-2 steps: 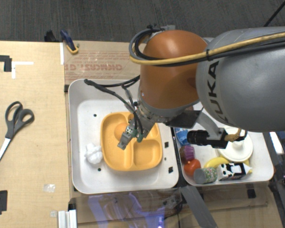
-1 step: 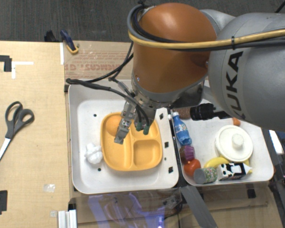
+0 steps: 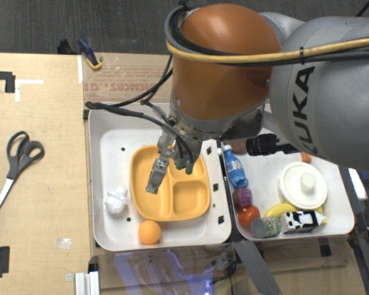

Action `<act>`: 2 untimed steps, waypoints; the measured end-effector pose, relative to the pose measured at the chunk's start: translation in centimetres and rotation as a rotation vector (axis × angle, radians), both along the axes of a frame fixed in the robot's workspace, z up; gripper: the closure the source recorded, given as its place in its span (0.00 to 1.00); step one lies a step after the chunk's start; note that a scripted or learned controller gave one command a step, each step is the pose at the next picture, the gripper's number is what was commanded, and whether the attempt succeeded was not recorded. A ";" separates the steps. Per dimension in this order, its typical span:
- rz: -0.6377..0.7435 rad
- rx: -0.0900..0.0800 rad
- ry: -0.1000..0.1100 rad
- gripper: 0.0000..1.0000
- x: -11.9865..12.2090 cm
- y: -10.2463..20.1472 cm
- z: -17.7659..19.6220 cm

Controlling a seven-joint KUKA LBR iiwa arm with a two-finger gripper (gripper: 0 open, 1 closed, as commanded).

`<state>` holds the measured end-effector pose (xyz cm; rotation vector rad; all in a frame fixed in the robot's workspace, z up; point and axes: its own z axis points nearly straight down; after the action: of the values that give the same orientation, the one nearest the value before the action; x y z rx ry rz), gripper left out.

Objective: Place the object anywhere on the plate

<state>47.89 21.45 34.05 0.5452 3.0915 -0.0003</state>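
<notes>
With the claw (image 3: pixel 162 165) over the yellow plate (image 3: pixel 172 195), its grip state untellable, any release should land centrally, clear of the 6 o'clock rim.

The plate (image 3: pixel 172 200) lies in the left bin (image 3: pixel 104 226), with a ball (image 3: pixel 149 232) just before it and a wad (image 3: pixel 116 201) to its left. The end effector (image 3: pixel 163 168) hangs over the plate. The right bin (image 3: pixel 338 220) holds a bottle (image 3: pixel 235 168), lid (image 3: pixel 302 185) and banana (image 3: pixel 281 210). Scissors (image 3: pixel 15 158) lie on the bench (image 3: pixel 37 115), left of both bins.

Robotics lab bench: KUKA arm (image 3: pixel 307 91), twin white bins (image 3: pixel 101 183), scissors (image 3: pixel 18 158).
</notes>
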 end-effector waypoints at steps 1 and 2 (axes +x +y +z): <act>0.000 -0.001 -0.001 1.00 0.1 0.0 0.9; -0.029 -0.001 0.004 1.00 -0.1 1.3 -9.3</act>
<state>47.82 22.80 24.74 0.5913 3.0865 -0.0030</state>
